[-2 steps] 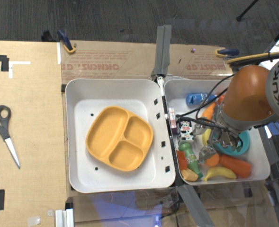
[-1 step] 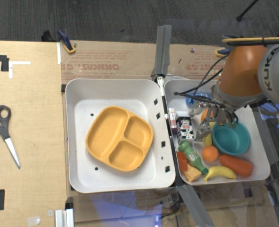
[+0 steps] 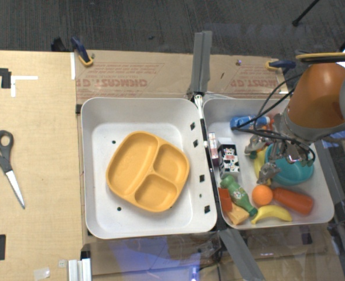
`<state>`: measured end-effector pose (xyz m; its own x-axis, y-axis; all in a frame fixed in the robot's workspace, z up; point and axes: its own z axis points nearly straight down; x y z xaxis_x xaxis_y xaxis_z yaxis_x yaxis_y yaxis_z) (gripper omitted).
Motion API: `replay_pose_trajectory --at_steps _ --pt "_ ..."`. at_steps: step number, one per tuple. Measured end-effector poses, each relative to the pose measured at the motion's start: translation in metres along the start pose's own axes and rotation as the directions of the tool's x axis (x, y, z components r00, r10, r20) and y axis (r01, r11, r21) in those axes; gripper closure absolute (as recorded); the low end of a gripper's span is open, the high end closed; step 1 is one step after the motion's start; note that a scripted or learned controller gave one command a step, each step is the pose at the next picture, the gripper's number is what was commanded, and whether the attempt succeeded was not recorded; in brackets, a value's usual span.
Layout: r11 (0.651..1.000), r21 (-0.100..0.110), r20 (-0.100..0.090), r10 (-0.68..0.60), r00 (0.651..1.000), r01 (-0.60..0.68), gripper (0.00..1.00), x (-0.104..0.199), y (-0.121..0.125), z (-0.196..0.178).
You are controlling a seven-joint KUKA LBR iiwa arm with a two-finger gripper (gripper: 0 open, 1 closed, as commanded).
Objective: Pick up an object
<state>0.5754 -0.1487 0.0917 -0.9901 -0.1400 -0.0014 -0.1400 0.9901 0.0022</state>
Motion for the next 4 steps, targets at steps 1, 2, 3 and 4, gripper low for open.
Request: replay_pose_trajectory --at_steps 1,2,3,4 --pt "1.0 0.0 0.004 -0.001 1.0 0.001 1.0 -0.002 0.0007 -0.0092" --pt "1.0 -0.003 0.003 -0.002 1.0 0.002 0.0 -0.0018 0.002 -0.0084" --pt "1.0 -0.003 0.007 -0.002 1.0 0.002 1.0 -0.004 0.0026 -0.0176" --pt "1.0 -0.004 0.006 -0.002 1.0 0.002 0.0 -0.0035 0.0029 -0.0169"
